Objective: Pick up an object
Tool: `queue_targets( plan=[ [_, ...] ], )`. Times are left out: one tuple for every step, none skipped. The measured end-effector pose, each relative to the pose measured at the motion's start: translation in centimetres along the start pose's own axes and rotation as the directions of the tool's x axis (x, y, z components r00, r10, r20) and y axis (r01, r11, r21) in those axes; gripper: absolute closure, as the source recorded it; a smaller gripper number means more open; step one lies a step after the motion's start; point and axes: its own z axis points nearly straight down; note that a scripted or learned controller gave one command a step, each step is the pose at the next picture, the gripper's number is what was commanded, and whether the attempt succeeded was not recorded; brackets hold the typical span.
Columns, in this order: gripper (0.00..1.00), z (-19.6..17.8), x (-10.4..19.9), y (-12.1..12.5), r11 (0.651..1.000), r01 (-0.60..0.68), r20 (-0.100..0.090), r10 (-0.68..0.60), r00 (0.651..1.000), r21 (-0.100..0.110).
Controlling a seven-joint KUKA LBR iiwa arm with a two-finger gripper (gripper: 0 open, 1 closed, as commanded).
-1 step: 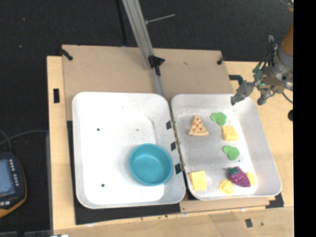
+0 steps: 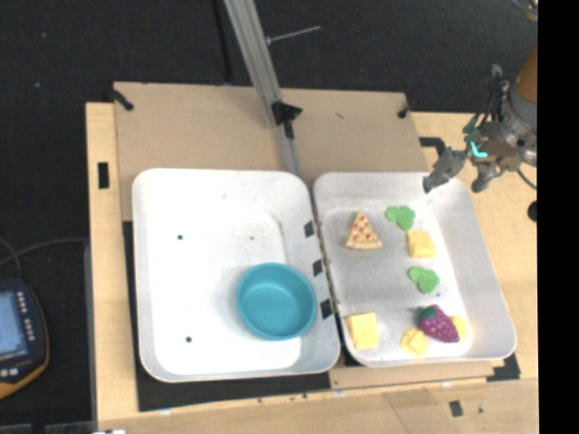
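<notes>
surface: dark floor surrounds a pale wooden surface (image 2: 104, 242) bearing two shallow white plastic bins; the left bin (image 2: 181, 206) holds a round teal bowl (image 2: 275, 299).
objects: the right bin (image 2: 470, 242) carries the candidates: a toy pizza slice (image 2: 363, 232), green leafy pieces (image 2: 400, 215), yellow blocks (image 2: 363, 330) and purple toy grapes (image 2: 438, 323).
step: approach, judged; nothing lifted yet.
hand: the hand (image 2: 457, 172) hovers over the right bin's far right corner, fingers spread apart, empty, touching nothing.
next: it likely needs to descend squarely over one piece, then close.
</notes>
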Motion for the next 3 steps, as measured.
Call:
queue_targets(
  plan=[
    [0.00,4.3,-0.1,-0.5,1.000,-0.004,0.000,0.004,1.000,0.004],
    [0.00,8.5,-0.2,-0.8,1.000,-0.005,0.000,0.005,1.000,0.004],
    [0.00,14.7,-0.9,-1.2,1.000,-0.005,-0.001,0.005,1.000,0.006]
  ],
)
